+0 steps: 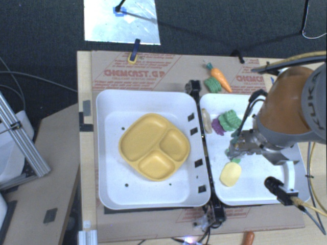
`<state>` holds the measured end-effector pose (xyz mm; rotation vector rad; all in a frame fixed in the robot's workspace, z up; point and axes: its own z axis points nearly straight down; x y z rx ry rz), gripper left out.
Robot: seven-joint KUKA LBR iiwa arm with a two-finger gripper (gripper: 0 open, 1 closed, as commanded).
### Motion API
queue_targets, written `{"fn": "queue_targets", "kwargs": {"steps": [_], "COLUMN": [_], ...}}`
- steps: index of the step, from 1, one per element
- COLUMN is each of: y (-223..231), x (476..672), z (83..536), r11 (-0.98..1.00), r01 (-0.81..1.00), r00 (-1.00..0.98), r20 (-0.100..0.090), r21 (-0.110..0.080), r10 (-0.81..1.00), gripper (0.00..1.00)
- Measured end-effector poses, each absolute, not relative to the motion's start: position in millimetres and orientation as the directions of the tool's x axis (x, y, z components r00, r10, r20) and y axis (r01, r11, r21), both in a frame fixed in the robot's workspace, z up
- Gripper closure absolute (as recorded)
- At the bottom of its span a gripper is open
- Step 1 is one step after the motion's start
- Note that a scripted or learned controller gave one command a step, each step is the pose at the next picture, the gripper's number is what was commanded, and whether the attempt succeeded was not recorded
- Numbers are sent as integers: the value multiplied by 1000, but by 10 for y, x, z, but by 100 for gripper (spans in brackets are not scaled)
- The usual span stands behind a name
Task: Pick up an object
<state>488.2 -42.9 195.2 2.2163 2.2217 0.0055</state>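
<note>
The end effector [236, 154] hovers just above the pale yellow plastic toy fruit [230, 174] in the right white bin [255, 198]; its opening cannot be told. The fruit looks light, smooth, possibly slippery; gripping across its middle seems best.

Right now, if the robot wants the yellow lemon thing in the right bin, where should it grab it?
Probably across the middle of the yellow toy, coming straight down from above. It lies flat on the floor of the right bin with open floor around most of it, and its rounded body looks narrowest side to side. The gripper hovers just above its top end.
</note>
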Motion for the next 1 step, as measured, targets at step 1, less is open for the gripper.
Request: {"fn": "queue_targets", "kwargs": {"steps": [1], "y": [186], "x": [4876], "z": [2196], "r11": [11], "r01": [1000], "r00": [-11], "r20": [2], "r21": [4], "r10": [1000], "gripper": [100]}}
